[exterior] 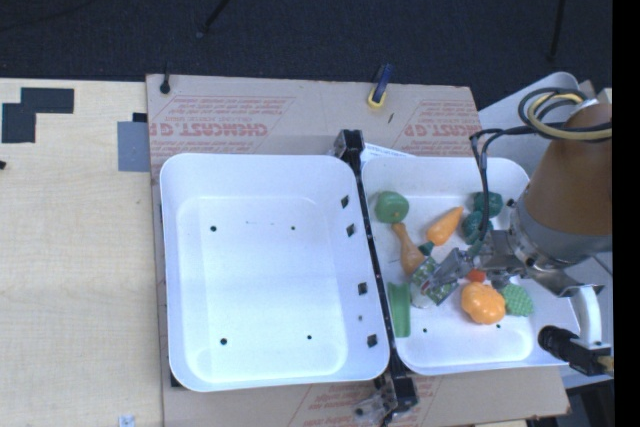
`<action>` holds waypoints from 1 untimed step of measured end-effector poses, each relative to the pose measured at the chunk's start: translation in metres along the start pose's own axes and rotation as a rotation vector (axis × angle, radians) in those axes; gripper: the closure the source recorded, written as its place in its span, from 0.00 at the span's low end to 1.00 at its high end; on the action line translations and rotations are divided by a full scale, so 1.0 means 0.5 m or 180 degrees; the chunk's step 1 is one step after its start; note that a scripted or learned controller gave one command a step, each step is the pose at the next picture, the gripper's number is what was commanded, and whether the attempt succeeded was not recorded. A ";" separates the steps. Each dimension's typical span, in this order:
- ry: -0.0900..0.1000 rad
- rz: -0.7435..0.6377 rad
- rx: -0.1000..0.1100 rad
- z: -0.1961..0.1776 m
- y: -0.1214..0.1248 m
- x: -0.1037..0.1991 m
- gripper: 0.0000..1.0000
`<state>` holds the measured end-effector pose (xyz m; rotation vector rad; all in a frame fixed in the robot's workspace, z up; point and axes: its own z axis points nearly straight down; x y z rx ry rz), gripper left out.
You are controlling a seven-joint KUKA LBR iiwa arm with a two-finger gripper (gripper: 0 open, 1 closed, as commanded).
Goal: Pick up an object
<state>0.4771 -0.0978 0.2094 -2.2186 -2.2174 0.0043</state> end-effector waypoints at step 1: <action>0.0000 -0.0008 0.0001 0.158 0.133 0.035 0.00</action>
